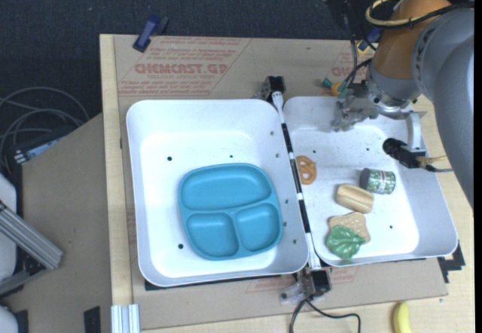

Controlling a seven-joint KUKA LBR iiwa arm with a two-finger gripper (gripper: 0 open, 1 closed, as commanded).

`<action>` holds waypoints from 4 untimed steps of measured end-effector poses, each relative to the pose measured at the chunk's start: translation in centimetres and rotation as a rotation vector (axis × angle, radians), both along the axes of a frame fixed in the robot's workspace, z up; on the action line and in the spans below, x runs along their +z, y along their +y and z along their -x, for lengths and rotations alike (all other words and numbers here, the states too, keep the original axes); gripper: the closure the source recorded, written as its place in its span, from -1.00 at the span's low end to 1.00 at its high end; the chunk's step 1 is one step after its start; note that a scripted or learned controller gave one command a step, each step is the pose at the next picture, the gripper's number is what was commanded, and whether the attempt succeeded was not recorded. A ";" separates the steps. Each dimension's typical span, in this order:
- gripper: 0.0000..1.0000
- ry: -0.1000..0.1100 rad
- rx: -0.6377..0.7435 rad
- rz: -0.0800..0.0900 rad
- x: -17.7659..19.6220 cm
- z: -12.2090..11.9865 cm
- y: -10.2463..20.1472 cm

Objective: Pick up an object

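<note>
Blue divided tray [230, 209] is sitting in the left bin [151, 128], well left of the gripper [348, 114]. Pretzel [306, 168], bread roll [354, 197], green leaf piece [345, 241] and small can [377, 181] are lying in the right bin [429, 226], below the gripper, which is hovering at that bin's far edge, finger state not discernible.

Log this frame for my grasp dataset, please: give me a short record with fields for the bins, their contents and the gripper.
left bin: holds a blue three-compartment tray
right bin: pretzel, small can on its side, tan bread roll, green leaf toy lying on a cracker
gripper: over the right bin's far end, apart from all the items
held object: none visible
bench front edge: yellow object, partly cut off
</note>
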State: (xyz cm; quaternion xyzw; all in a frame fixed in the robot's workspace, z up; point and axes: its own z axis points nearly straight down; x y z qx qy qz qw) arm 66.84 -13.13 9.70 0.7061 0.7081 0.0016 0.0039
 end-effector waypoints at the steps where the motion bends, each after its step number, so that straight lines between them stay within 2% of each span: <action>1: 1.00 0.000 -0.001 -0.002 11.9 0.0 2.7; 2: -1.00 0.007 -0.002 -0.002 11.6 0.2 2.7; 3: -1.00 0.012 -0.004 -0.004 2.7 4.4 2.3; 4: -1.00 0.006 -0.005 -0.001 -0.9 18.9 -6.9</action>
